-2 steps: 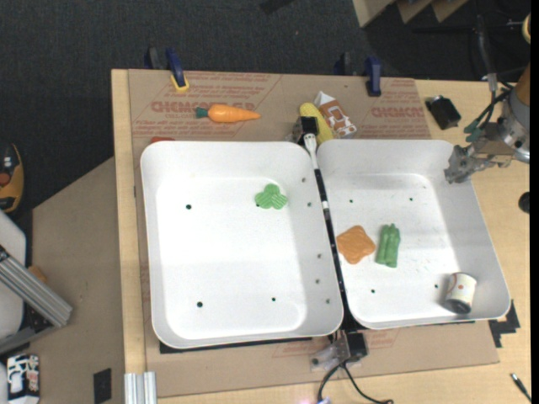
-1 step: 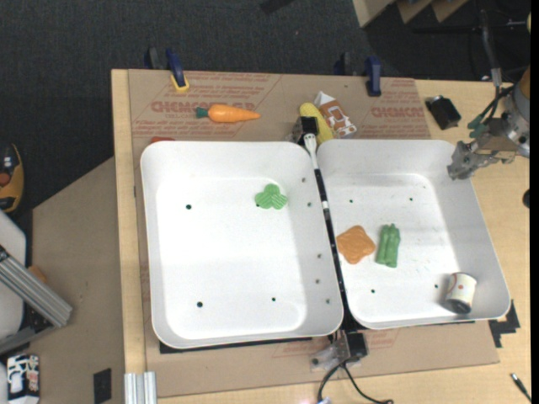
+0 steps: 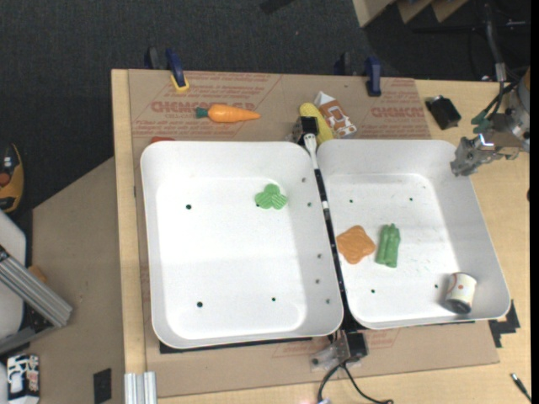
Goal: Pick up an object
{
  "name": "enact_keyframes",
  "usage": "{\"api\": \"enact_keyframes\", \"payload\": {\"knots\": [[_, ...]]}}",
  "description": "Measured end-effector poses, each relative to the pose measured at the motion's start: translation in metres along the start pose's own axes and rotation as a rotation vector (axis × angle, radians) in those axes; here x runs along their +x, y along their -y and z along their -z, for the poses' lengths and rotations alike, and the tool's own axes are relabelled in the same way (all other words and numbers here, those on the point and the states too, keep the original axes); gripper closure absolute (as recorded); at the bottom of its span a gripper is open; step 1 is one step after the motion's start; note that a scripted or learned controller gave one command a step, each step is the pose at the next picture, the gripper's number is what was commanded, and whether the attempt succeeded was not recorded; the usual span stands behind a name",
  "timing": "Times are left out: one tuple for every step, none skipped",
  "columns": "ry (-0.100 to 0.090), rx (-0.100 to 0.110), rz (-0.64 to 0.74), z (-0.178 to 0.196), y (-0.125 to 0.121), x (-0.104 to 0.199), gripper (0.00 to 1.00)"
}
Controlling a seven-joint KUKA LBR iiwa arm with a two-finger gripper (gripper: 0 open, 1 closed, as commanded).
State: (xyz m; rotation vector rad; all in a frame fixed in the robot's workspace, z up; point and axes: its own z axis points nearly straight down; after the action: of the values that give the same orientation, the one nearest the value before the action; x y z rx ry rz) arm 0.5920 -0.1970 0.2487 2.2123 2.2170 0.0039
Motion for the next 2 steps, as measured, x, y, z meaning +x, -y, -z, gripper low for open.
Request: {"api": "enact_keyframes", "payload": {"knots": [[0.002, -0.003, 0.000, 0.011, -0.001, 0.000, 1.00], [0.004, -0.006, 0.001, 0.021, -0.001, -0.001, 1.00]]}}
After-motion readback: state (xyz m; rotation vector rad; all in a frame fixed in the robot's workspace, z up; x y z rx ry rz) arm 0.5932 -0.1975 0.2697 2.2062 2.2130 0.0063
